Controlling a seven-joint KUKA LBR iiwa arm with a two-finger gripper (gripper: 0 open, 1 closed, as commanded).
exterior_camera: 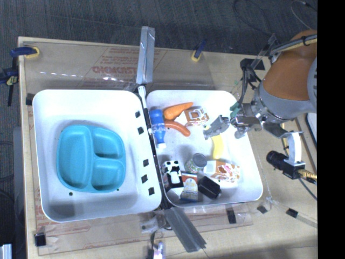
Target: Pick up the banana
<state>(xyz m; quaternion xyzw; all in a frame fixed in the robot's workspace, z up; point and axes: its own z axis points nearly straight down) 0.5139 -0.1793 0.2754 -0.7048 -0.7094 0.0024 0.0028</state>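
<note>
Banana lies yellow in the right bin, among small clutter, not yet lifted. My gripper hangs just above its upper end, and I cannot tell how it is set. Grasping and lifting are left, I judge. My wrist hides part of the banana; the left bin holds a blue tray.

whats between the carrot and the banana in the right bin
In the camera view, a small printed packet lies right of the carrot, then the gripper hangs over the bin floor just above the banana.
</note>
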